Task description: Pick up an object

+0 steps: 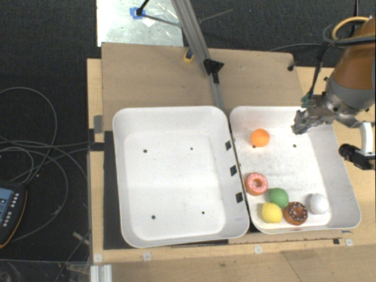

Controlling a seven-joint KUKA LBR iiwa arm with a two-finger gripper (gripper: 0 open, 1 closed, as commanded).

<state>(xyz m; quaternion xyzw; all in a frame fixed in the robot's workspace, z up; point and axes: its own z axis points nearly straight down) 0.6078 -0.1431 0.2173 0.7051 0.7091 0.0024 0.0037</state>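
The right bin (pixel 329 157) holds an orange ball (pixel 259 137) near its back left. Along its front lie a pink frosted doughnut (pixel 256 184), a green ball (pixel 278 197), a yellow ball (pixel 271 212), a chocolate doughnut (pixel 295 213) and a white ball (pixel 319 204). My gripper (pixel 301 124) hangs over the back right part of this bin, to the right of the orange ball and apart from it. Nothing shows between its fingers.
The left bin (pixel 129 134) lies beside the right one, joined by black clips along the shared edge. A grey pole (pixel 194 28) slants in from the top toward the bins' back. Cables and a pendant lie on the floor at left.
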